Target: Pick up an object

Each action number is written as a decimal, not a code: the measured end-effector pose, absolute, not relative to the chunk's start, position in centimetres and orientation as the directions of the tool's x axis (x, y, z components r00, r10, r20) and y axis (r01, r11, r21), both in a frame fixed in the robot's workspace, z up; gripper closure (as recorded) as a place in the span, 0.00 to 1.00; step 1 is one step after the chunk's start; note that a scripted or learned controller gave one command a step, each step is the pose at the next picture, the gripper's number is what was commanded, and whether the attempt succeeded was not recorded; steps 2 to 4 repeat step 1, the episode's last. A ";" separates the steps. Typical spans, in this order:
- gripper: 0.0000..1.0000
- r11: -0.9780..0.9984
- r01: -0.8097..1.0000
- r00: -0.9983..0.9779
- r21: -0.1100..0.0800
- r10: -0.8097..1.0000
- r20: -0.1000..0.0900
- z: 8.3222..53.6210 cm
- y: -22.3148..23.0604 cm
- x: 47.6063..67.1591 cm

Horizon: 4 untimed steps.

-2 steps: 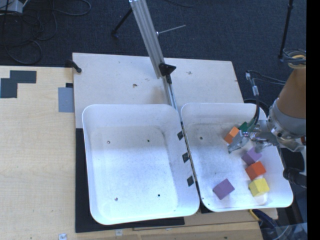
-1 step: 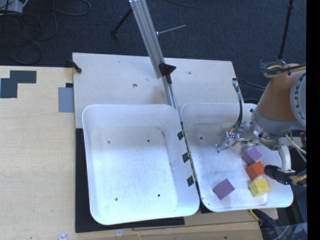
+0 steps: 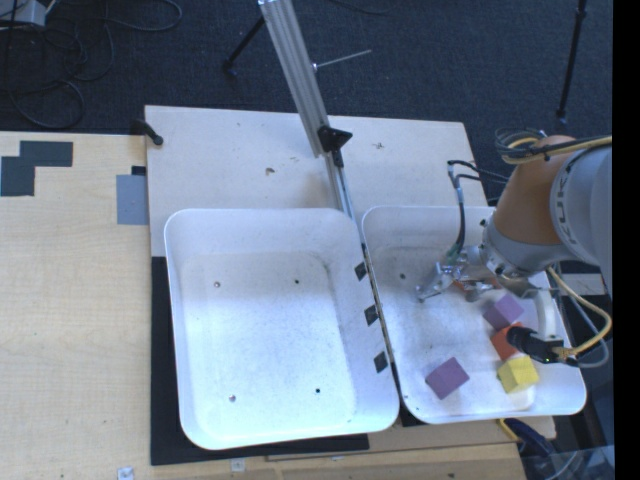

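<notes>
My gripper (image 3: 440, 282) hangs low over the middle of the right bin (image 3: 420, 230), reaching in from the right under the grey and orange arm (image 3: 545, 203). Several blocks lie in that bin. A purple block (image 3: 447, 377) sits near the front, apart from the gripper. A second purple block (image 3: 504, 312) lies just right of the gripper, with an orange block (image 3: 505, 341) and a yellow block (image 3: 518, 373) in front of it. A small red patch (image 3: 469, 286) shows beside the gripper body; I cannot make out what it is.
The left bin (image 3: 190, 268) stands beside the right one, with a row of black clips (image 3: 370, 314) along the shared rim. A slanted aluminium rail (image 3: 300, 73) rises behind the bins. Cables (image 3: 575, 308) trail along the right bin's right edge.
</notes>
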<state>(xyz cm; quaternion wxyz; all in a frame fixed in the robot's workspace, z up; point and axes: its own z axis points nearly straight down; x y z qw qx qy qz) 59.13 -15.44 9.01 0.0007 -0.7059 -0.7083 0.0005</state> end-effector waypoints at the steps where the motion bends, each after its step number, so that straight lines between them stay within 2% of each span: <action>1: 0.00 0.004 1.000 -0.004 -0.004 1.000 0.003 9.1 -18.5 63.4; 4: 0.00 0.004 1.000 -0.004 -0.004 1.000 0.003 9.1 -18.5 63.4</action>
